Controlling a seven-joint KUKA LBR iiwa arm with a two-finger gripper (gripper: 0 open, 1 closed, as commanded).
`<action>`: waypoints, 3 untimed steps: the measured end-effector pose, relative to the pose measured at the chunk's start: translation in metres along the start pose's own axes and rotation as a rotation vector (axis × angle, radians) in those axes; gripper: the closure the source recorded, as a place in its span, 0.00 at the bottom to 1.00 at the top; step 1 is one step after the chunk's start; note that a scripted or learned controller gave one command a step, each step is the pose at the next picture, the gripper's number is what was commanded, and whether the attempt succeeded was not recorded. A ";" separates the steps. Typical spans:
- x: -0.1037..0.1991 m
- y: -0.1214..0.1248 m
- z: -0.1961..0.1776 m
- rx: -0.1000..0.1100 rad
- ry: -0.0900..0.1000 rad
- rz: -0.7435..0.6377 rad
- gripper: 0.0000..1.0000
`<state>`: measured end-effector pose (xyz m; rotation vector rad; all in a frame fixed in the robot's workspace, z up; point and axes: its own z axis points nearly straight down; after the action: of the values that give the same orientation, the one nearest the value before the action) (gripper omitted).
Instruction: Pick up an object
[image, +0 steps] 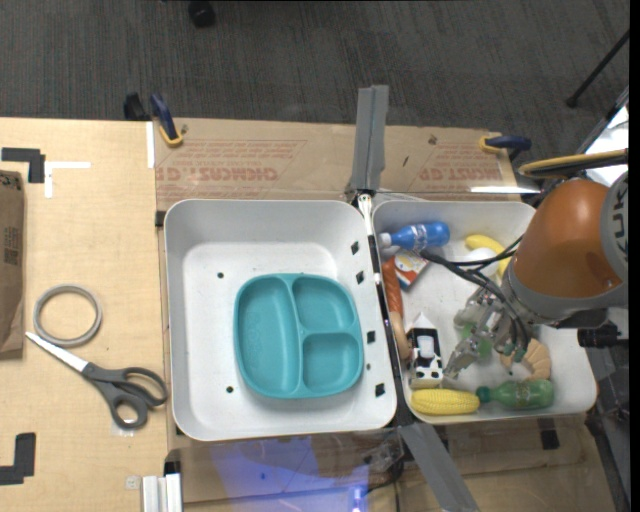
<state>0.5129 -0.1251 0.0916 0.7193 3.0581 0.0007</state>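
Note:
My gripper (487, 345) hangs low over the middle of the right bin (560, 405), below the arm's orange band. It is open, its fingers (463, 352) spread apart, and I cannot make out any object held between them. Just left of it stands a black and white cow toy (425, 355). A yellow corn cob (445, 402) and a green bottle (520, 393) lie along the bin's front wall. A beige object (537, 356) sits to the gripper's right.
At the back of the right bin lie a blue bottle (415, 237), a yellow banana (485, 245), a red-and-white packet (405, 268) and an orange stick (392, 300). The left bin (190, 300) holds a teal divided plate (298, 335). Scissors (110, 380) and a tape roll (67, 313) lie on the bench.

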 end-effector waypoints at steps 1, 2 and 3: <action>-0.089 0.014 -0.001 0.000 -0.004 0.109 0.00; -0.048 -0.032 0.000 0.000 0.000 0.253 0.00; 0.006 -0.067 0.000 0.001 0.001 0.434 0.00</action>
<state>0.4775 -0.1823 0.0915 1.3606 2.8326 -0.0003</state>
